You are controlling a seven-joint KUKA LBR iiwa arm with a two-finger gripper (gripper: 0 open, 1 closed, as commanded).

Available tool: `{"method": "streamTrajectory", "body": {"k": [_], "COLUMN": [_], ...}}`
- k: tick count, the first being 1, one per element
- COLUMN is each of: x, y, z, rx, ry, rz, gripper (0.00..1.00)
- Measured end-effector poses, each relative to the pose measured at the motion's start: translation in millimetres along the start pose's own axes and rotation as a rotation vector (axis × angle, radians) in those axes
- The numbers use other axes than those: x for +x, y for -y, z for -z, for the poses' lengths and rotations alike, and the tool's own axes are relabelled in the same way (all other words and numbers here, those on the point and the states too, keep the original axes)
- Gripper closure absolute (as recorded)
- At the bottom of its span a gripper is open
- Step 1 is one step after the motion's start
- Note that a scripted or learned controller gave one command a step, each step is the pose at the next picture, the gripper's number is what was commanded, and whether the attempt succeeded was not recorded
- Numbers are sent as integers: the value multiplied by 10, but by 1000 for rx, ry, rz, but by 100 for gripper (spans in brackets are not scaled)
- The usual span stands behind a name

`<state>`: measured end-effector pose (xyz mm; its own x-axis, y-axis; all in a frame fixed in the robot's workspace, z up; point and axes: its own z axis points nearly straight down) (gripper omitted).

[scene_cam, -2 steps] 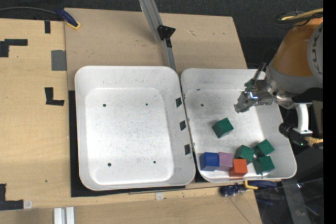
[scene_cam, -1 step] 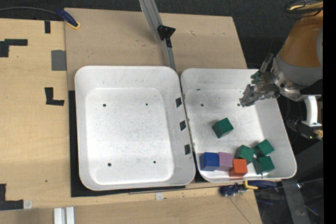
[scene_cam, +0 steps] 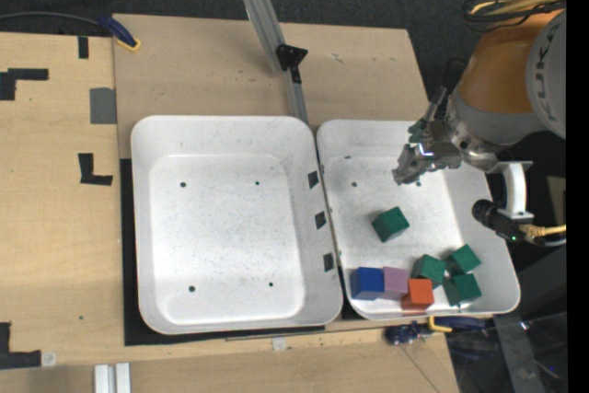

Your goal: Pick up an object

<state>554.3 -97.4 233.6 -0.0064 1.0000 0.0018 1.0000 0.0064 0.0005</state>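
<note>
My gripper [scene_cam: 409,172] hangs over the back half of the right bin [scene_cam: 354,138], above and a little right of a lone green block [scene_cam: 390,224]. Nothing shows between its tips. Along the right bin's front wall lie a blue block [scene_cam: 368,282], a lilac block [scene_cam: 396,281], an orange block [scene_cam: 420,293] and three more green blocks [scene_cam: 431,268], [scene_cam: 465,258], [scene_cam: 463,289]. The arm's orange band [scene_cam: 502,69] and grey wrist rise to the right of the gripper.
The left bin [scene_cam: 147,143] stands beside the right one, sharing a middle wall. A slanted metal pole [scene_cam: 262,5] ends at a black clamp behind the bins. Cables and a black fitting [scene_cam: 497,218] hang by the right bin's right edge.
</note>
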Motion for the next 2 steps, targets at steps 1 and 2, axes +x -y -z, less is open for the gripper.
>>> {"method": "streamTrajectory", "body": {"k": [1, 2], "x": [594, 1105], "y": [64, 71], "z": [3, 76], "rx": [2, 1], "ry": [0, 0], "rz": [1, 1], "gripper": [100, 100]}}
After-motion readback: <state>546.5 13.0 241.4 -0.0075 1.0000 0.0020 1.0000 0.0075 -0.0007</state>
